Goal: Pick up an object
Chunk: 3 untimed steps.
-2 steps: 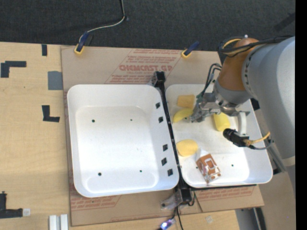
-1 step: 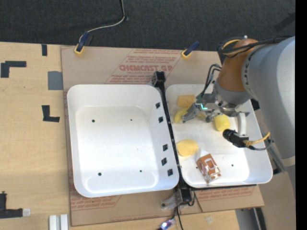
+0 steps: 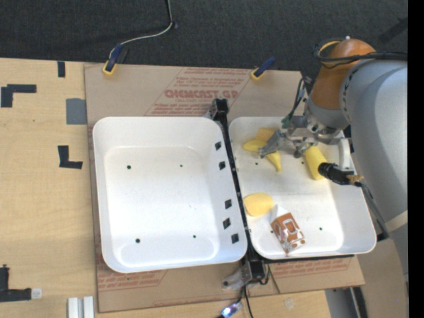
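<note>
My gripper (image 3: 277, 146) hangs low over the far part of the right bin (image 3: 344, 234), right above a yellow banana-shaped object (image 3: 257, 142) whose tip pokes out below it. A second yellow piece (image 3: 313, 159) lies just to the gripper's right, partly under the wrist. A rounded yellow lump (image 3: 258, 204) rests by the bin's left wall. An orange and white packet (image 3: 287, 232) lies near the front. The gripper body hides where it meets the banana-shaped object.
The left bin (image 3: 159, 197) sits beside the right one, with a black divider (image 3: 228, 171) between them. Both stand on a cardboard sheet (image 3: 192, 88). The grey arm (image 3: 381, 124) fills the right side above the right bin.
</note>
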Motion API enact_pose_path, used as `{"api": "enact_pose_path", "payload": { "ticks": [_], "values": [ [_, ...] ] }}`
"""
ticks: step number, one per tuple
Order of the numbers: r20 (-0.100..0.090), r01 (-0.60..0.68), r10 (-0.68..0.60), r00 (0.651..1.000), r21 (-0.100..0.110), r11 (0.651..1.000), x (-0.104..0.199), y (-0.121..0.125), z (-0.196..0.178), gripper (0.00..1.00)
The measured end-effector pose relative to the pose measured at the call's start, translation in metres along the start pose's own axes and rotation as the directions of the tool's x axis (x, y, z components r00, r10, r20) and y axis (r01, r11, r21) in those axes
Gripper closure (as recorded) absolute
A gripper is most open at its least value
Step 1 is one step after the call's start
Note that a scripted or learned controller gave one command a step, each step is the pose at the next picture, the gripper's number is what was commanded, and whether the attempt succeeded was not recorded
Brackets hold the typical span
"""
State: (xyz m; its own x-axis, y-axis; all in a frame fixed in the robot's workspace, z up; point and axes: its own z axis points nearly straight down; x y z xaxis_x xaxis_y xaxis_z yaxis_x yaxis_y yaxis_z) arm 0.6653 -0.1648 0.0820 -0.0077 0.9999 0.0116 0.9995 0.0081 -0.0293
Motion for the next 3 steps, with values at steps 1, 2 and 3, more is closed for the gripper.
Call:
{"api": "enact_pose_path", "payload": {
  "ticks": [1,2,3],
  "values": [
    [0.011,-0.001,0.001,1.000,-0.027,1.000,0.076,-0.018,-0.001,0.00],
    [0.013,-0.005,0.005,1.000,-0.028,1.000,0.072,-0.018,-0.011,1.00],
    [0.009,0.000,0.000,1.000,-0.031,1.000,0.156,-0.050,-0.104,1.00]
  ]
}}
